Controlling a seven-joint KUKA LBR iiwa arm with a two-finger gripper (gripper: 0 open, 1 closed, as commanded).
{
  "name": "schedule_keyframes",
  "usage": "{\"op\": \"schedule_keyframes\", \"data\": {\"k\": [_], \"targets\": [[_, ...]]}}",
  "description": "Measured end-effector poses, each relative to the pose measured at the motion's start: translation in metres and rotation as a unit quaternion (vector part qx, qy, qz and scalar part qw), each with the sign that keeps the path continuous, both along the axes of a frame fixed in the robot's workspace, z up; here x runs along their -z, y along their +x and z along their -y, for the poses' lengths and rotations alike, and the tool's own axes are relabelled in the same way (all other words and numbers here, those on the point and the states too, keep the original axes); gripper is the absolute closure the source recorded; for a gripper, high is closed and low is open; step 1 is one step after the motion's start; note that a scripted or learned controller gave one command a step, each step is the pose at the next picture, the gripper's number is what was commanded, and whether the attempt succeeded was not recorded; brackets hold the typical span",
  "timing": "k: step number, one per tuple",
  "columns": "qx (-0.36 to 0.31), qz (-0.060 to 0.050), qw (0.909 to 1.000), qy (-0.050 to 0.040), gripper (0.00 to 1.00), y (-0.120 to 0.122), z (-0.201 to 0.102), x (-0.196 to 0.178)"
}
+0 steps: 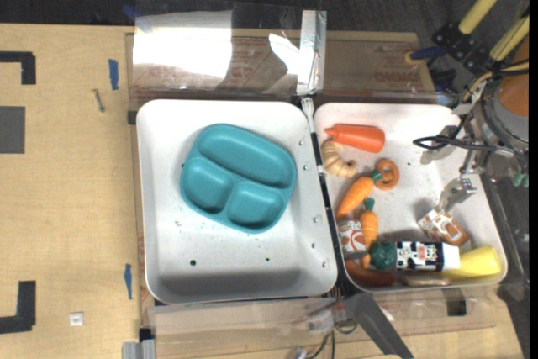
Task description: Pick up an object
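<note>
While claw (458,191) hangs low over right white bin (420,118), nothing visibly between its fingers, how far open cannot tell. Small brown-white toy (443,226) lies just beneath, other toys beside. Pick not yet done; grasp and lift remain.

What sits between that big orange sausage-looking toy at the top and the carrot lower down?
In the camera view, a pale croissant-like toy lies between the orange sausage toy and the carrot.
</note>
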State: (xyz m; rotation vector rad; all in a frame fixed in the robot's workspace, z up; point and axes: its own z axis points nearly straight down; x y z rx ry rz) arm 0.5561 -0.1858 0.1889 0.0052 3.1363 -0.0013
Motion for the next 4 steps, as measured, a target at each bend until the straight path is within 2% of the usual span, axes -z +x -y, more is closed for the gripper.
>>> {"op": "schedule_keyframes", "data": {"k": [1,2,3,4], "targets": [[0.029,0.019,0.9994,-0.0041,0.0,-0.058,-0.016,0.087],[-0.061,0.021,0.9979,-0.0032,0.0,-0.057,-0.086,0.094],[0.003,0.003,1.0,-0.0029,0.0,-0.04,-0.09,0.098],[0.08,0.001,0.9968,0.0006,0.0,0.04,-0.086,0.079]]}}
